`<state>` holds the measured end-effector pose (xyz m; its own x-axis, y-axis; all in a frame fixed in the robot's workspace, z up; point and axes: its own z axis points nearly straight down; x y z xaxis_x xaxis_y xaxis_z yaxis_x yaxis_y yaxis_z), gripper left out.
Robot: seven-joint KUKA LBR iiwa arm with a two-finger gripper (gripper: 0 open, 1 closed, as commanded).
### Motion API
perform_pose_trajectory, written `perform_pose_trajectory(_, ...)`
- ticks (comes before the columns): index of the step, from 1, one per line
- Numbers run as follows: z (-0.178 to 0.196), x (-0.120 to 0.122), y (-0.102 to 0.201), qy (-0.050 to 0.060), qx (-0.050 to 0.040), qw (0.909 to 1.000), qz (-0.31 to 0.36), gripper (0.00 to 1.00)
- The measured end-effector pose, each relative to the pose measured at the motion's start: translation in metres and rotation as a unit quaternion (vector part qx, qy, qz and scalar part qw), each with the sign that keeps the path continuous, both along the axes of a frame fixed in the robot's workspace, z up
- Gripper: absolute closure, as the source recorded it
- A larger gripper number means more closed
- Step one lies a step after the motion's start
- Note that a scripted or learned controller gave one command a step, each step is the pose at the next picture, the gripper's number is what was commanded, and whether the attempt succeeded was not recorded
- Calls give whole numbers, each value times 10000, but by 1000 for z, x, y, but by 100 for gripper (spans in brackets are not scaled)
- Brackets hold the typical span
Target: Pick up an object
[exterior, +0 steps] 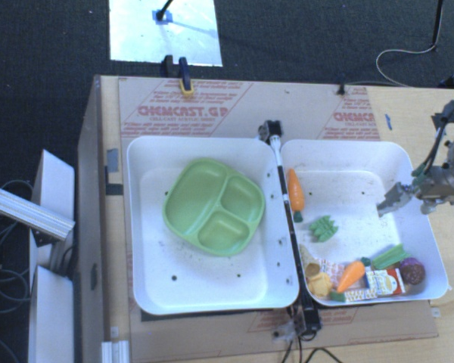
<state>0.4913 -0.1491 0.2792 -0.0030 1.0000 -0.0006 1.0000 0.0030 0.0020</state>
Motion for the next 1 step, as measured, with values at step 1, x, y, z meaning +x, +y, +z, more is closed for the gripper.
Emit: perform_pose_trajectory(1, -143, 6, 10, 20, 7, 10000, -8, 0)
